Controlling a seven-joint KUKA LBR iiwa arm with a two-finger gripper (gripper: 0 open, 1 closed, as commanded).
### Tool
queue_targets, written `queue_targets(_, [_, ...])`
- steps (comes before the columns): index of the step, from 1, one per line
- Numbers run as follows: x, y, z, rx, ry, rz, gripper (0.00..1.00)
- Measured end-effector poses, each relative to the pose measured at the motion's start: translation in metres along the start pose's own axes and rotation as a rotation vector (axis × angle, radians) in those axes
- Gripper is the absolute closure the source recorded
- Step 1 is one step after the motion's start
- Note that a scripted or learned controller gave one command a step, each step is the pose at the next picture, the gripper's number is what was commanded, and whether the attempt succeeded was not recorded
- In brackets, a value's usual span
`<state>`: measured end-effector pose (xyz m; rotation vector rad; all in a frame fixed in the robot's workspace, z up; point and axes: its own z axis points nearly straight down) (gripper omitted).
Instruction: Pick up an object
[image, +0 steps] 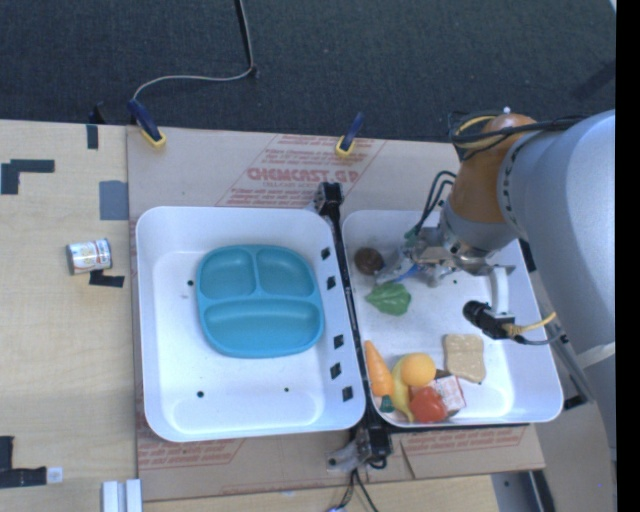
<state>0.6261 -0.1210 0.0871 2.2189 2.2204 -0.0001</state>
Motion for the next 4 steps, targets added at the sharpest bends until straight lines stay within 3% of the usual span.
queue_targets(1, [0.022, -0.007, 0.001, -0.002, -0.001, 0.0, 0.0])
queue_targets(2, [0.024, 0.034, 0.005, 0.044, 0.004, 0.01, 0.0])
queue_targets(3, [0.017, -0.035, 0.001, 0.001, 0.0, 0.001, 0.0])
queue_targets(4, [0.022, -0.054, 0.0, -0.004, -0.001, 0.001, 0.0])
